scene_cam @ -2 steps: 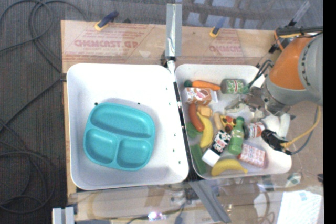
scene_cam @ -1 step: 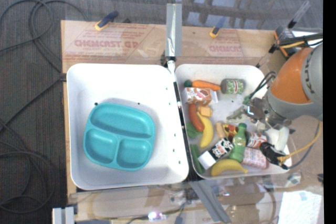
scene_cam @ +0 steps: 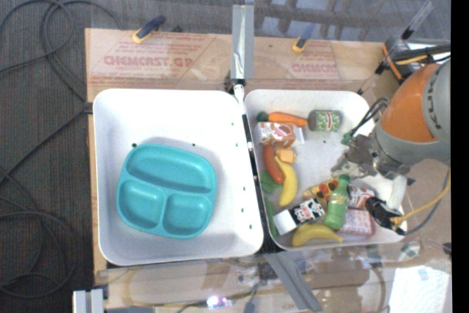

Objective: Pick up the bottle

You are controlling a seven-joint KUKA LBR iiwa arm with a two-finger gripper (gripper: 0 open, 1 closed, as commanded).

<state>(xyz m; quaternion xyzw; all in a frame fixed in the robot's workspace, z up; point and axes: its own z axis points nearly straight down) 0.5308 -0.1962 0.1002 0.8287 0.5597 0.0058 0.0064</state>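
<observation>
Green bottle [scene_cam: 337, 206] stood upright in right bin [scene_cam: 308, 97], front corner, crowded by banana [scene_cam: 316, 234] and cartons. Gripper [scene_cam: 350, 163] hovered just above; you couldn't tell its jaw state. Likely light, slick plastic; grip mid-body.

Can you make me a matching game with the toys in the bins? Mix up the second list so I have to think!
Things:
1. tray
2. carrot
3. bottle
4. jar

Places:
A. front of the right bin, under the gripper
B. alone in the left bin
C. back of the right bin, right of the carrot
D. back of the right bin, above the juice box

Pairs: 1-B, 2-D, 3-A, 4-C
</observation>
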